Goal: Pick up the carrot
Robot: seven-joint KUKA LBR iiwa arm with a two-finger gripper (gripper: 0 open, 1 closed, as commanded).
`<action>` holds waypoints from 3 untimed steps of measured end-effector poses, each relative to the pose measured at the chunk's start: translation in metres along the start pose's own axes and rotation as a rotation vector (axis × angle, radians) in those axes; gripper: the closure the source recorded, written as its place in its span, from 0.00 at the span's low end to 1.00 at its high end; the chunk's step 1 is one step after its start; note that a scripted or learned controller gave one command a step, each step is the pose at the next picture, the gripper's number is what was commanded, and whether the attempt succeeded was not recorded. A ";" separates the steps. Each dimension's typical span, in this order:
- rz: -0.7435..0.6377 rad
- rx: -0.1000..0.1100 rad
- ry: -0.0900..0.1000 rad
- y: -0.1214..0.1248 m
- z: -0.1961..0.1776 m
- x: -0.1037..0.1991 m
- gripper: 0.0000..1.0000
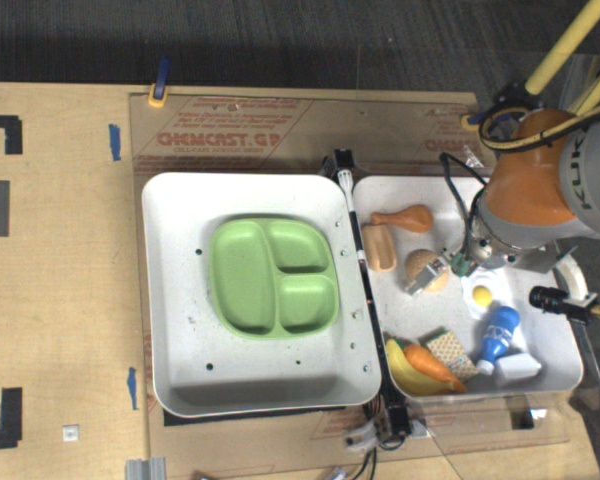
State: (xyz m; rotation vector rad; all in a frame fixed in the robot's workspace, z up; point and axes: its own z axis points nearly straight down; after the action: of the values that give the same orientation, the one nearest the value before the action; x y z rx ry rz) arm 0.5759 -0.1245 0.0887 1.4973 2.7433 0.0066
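Camera view from above shows two white bins side by side on the desk (60, 268). The left bin (180, 228) holds a green divided plate (275, 275). In the right bin (555, 353) the carrot (427, 361) lies near the front left corner, resting against a yellow banana (404, 368) and just beside a checkered sponge (448, 348). Its long axis runs diagonally, with the thick end toward the bin's left wall and the thin tip pointing toward the front right. The pincer (427, 275) hangs over the middle of the same bin, reaching from the grey arm with its orange band (525, 183); it sits right at a small round bun (427, 266), and whether its fingers are apart or closed cannot be told. The carrot is well apart from the pincer, nearer the front edge of the bin. A blue and white bottle (498, 336), a sausage roll (380, 248) and an orange-brown drumstick shape (405, 218) also lie in this bin.
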 end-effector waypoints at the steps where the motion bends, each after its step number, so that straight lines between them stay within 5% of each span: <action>1: 0.004 0.011 0.002 -0.120 -0.001 -0.010 0.00; 2: 0.234 0.006 0.007 -0.076 -0.110 0.051 0.00; 3: -0.087 -0.004 -0.009 -0.068 -0.002 0.060 0.00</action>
State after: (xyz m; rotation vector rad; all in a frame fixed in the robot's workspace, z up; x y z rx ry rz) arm 0.4857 -0.1106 0.0893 1.3719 2.7966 0.0048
